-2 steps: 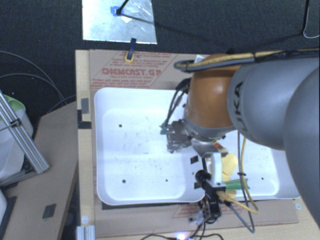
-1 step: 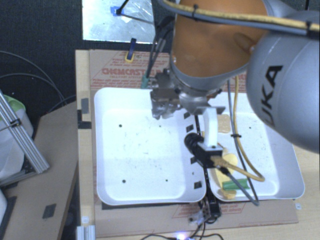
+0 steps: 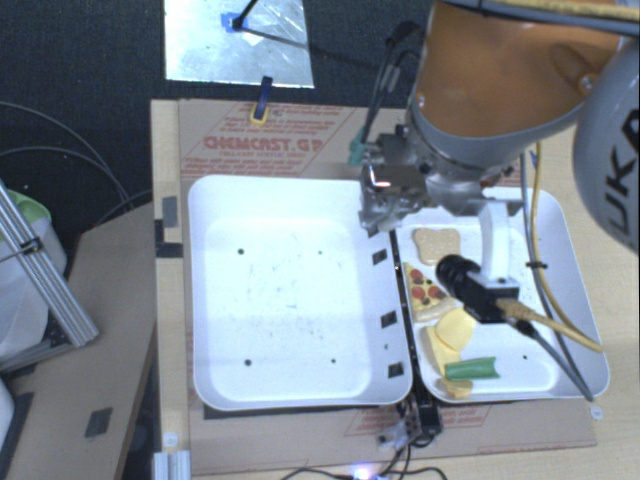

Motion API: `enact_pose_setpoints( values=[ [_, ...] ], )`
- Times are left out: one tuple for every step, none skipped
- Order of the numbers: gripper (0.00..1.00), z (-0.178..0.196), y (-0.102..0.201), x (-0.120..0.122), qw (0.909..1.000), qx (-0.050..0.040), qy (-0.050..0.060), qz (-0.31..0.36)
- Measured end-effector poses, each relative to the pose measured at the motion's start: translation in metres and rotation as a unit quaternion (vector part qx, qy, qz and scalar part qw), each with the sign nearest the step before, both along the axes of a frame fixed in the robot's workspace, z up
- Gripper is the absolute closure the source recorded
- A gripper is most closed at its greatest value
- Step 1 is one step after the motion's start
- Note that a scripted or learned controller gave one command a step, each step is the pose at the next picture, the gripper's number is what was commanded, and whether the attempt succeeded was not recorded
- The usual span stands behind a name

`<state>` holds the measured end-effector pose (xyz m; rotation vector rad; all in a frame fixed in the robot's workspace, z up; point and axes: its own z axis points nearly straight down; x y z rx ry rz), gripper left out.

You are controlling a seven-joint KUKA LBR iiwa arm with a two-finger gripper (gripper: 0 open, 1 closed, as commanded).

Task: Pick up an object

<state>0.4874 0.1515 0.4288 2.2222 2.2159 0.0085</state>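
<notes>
Two white bins sit side by side on a cardboard sheet (image 3: 262,144). The left bin (image 3: 285,288) shows only dark specks on its floor. The right bin (image 3: 578,298) holds five small food-shaped things, all in its left part: one tan toast piece (image 3: 436,243) at 12 o'clock of the group, one pizza slice (image 3: 426,292) with red dots below it, one yellow wedge (image 3: 456,330) toward 6 o'clock, one green stick (image 3: 471,368) under that, and one pale yellow bit (image 3: 457,389) at the bin's near rim.

The gripper (image 3: 385,200) hangs over the top of the seam between the bins, at 11 o'clock from the toast piece; its tips are hidden among the metal parts. The grey and orange arm (image 3: 500,58) fills the view's upper right. Yellow cables (image 3: 560,330) cross the right bin.
</notes>
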Motion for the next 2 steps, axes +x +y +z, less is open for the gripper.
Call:
enact_pose_setpoints(
  values=[
    [1.0, -0.165, 0.035, 0.002, 0.9999, -0.0029, 0.01, 0.003],
    [1.0, -0.256, 0.034, 0.069, 1.0, -0.0017, 0.004, 0.001]
  ],
)
